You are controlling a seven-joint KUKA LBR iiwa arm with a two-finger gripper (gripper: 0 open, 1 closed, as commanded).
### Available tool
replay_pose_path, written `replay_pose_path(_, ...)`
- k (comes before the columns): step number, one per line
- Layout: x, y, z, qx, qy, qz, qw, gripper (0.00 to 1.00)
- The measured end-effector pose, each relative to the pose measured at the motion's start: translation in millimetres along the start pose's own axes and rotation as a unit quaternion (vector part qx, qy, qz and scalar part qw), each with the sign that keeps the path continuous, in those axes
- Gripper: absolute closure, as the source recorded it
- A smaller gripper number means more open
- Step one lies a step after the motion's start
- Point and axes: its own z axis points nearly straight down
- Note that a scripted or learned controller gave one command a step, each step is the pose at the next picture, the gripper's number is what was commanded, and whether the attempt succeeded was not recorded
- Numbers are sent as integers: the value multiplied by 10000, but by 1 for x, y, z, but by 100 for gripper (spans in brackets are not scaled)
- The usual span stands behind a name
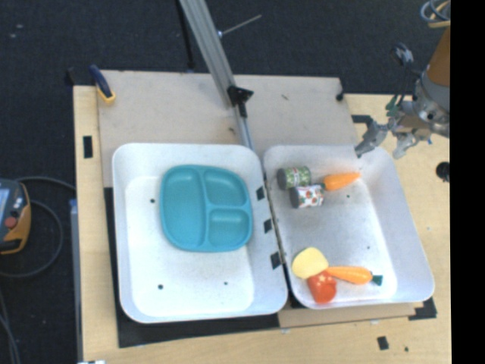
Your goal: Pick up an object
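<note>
nothing lifted yet. pincer [377, 144] hovering above the right bin's [409, 226] far right corner, fingers apart, clamped on nothing. nearest target, a carrot [340, 180], lying near the bin's far edge beside two small cans [301, 186]. descent and grasp left to do.

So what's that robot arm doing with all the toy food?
It is trying to pick something up, but it holds nothing yet. Its gripper hangs over the top right corner of the right bin, fingers spread apart. In that bin lie two small cans, a carrot beside them, and, nearer the front, a yellow piece, a red piece and another carrot. The left bin has a blue divided plate.
</note>
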Motion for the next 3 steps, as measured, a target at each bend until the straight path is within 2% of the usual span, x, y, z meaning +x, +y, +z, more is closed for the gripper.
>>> replay_pose_path(1,1,2,-9,-66,-19,-20,10000,0)
replay_pose_path(3,3,-3,76,-47,-19,-14,10000,0)
